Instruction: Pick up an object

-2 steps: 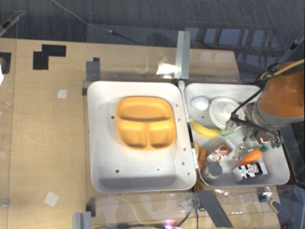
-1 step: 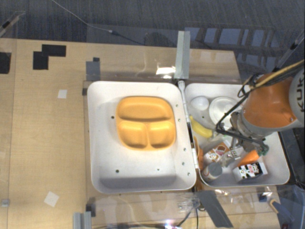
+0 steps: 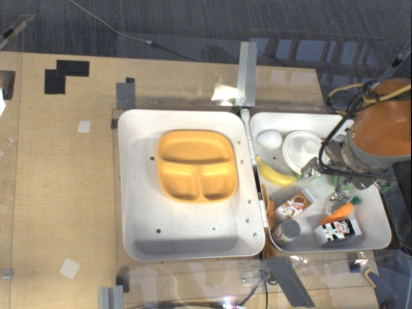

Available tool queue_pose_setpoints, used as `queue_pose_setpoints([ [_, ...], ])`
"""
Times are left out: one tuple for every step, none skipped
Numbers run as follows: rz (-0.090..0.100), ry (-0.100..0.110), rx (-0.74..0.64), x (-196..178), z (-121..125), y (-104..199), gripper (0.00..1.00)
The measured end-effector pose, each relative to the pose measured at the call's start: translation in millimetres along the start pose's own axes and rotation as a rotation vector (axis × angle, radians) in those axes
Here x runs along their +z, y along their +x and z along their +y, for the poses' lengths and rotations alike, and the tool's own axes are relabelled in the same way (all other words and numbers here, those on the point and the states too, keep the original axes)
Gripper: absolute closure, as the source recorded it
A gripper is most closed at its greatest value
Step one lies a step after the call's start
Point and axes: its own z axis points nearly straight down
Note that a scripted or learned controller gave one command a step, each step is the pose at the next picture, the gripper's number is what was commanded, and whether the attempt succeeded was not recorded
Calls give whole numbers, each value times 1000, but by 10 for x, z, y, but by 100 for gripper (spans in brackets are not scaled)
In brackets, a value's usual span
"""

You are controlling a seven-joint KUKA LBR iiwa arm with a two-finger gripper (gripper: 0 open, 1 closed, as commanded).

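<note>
Orange and grey, the arm (image 3: pixel 380 131) hangs over the right bin (image 3: pixel 380 240), its gripper (image 3: pixel 340 187) just above a carrot (image 3: pixel 337 213); whether it is spread or pinching, I cannot tell. A yellow tray (image 3: pixel 196 165) lies in the left bin (image 3: pixel 138 192).

Right bin (image 3: pixel 386 237), contents: yellow banana (image 3: pixel 275 174) lying along the left wall; white bowl (image 3: pixel 301 149), upright, at rear; white egg-like ball (image 3: pixel 270 139) beside it; grey cylinder (image 3: pixel 288 229) at front; orange carrot (image 3: pixel 338 214), tilted; small printed packet (image 3: pixel 294 205); black-and-white box (image 3: pixel 337 231).
</note>
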Motion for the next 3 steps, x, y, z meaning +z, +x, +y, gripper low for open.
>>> queue_pose_setpoints([
  [-1, 0, 110, 500, 464, 34, 0],
  [-8, 7, -99, 528, 59, -651, 0],
  [-13, 9, -80, 530, 83, -609, 0],
])
